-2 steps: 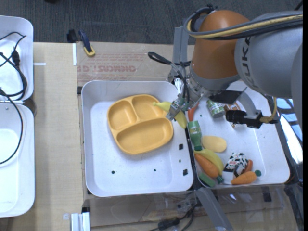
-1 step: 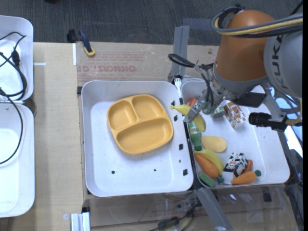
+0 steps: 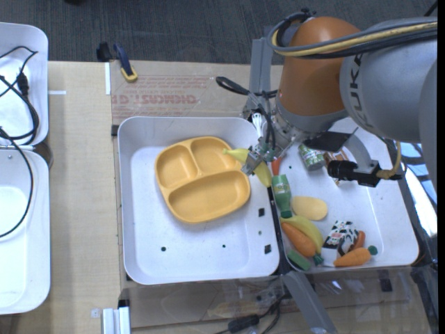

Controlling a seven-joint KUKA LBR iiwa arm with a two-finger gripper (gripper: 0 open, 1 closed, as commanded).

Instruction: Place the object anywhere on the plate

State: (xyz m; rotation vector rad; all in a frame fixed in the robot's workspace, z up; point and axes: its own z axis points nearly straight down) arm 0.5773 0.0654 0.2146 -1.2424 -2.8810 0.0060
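Two white bins [image 3: 132,207] are sitting side by side; gripper [image 3: 259,154] is hovering beside the yellow divided plate [image 3: 201,179], pinching a yellow object [image 3: 240,154].

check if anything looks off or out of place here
The yellow toy at the gripper hangs over the plate rim, tilted, not settled in a compartment. In the right bin, the green bottle lies against the divider. Nothing looks spilled or broken.

— What colours are in the left bin [image 3: 139,207]?
— It's white, and the plate [image 3: 201,179] is yellow-orange.
— And on the right?
— A green bottle [image 3: 281,193], orange carrots [image 3: 351,257], a black-and-white cow [image 3: 338,234], a pale yellow potato [image 3: 310,207].
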